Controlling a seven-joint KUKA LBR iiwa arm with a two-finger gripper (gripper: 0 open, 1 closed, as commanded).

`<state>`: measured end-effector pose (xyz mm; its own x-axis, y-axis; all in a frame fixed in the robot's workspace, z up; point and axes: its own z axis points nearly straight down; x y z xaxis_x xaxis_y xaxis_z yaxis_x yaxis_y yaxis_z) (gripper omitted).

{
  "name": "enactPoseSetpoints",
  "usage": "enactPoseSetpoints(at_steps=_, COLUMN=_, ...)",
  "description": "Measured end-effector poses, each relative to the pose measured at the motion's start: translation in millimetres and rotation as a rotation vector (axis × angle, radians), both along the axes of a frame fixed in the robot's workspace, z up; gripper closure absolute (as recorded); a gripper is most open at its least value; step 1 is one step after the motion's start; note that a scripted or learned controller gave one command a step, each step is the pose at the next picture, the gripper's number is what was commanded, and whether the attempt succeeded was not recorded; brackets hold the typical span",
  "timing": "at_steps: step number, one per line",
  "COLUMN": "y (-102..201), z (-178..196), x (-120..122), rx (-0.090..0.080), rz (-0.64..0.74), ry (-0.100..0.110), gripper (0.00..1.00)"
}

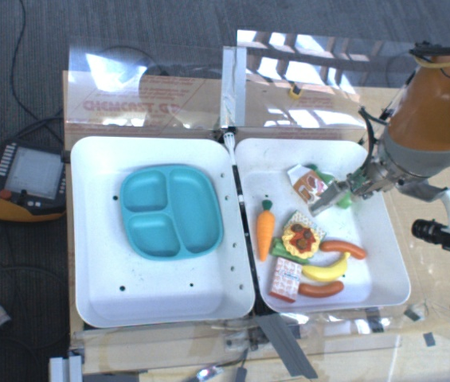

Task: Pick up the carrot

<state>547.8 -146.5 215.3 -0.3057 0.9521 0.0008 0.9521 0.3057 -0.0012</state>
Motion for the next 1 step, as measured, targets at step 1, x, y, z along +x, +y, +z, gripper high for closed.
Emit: enactPoseSetpoints(at_steps=1, y=31.9, z=-114.2, x=-54.3, rx=-0.003, rz=-0.096, ry=-0.019, gripper=0.00)
